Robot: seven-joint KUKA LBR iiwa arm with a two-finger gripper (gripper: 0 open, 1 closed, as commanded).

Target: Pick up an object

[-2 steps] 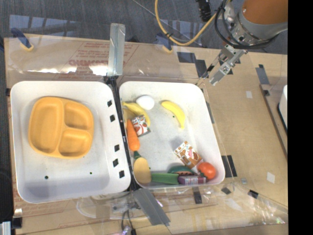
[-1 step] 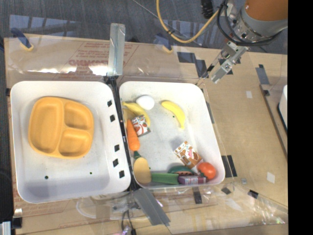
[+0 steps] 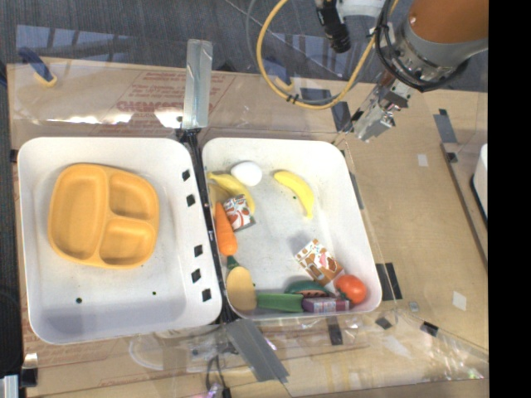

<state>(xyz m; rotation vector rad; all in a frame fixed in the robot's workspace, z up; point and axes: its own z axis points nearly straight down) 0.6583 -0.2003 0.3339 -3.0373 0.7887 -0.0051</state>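
The right bin (image 3: 358, 214) holds the loose objects. A yellow banana (image 3: 295, 191) lies near its far side, with a white egg (image 3: 246, 173) and a second yellow piece (image 3: 221, 186) to the left. A small carton (image 3: 238, 213) and an orange carrot (image 3: 225, 231) sit by the left wall. Along the near wall lie another carton (image 3: 319, 263), a red tomato (image 3: 352, 288), a green cucumber (image 3: 278, 302), a purple item (image 3: 325, 305) and a tan pear shape (image 3: 241, 289). My gripper (image 3: 372, 123) hangs beyond the bin's far right corner, above the bench, with nothing visible in it.
The left bin (image 3: 50, 313) carries a yellow divided plate (image 3: 104, 215). A yellow cable (image 3: 274, 65) loops above the right bin's far edge. A grey upright strip (image 3: 197, 81) stands at the divider between the bins. Bare bench (image 3: 423, 239) lies to the right.
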